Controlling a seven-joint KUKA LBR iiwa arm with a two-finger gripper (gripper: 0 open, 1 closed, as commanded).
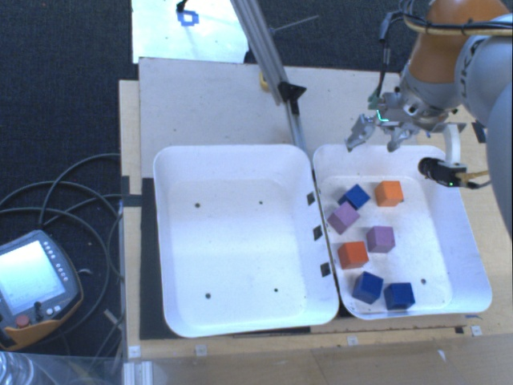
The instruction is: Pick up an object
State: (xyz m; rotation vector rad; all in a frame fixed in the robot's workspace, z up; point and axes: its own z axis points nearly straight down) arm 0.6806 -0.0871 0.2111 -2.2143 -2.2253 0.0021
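The claw [378, 137] hangs over the far rim of the right bin [473, 255], its two fingers spread apart with nothing between them — open and empty; the grey arm [481, 70], with its orange band [458, 14] above the wrist, reaches in from the right. All the candidates for picking lie in that right bin: a blue cube [354, 196] and an orange cube [389, 192] nearest the claw, a purple cube [343, 216] just beside the blue one, a second purple cube [381, 238] and a second orange cube [353, 254] mid-bin, and two more blue cubes [368, 286] [398, 295] side by side at the near end. They sit loosely scattered, most with a gap around them, which should leave room for the fingers to straddle one; the far blue and purple pair are close enough that a finger might land on the neighbour. The left bin [240, 239] holds no cubes. The grasp looks not yet begun — the claw must come down and in toward the nearest cubes; the counter [208, 103] beyond carries a slanted metal pole [260, 34].
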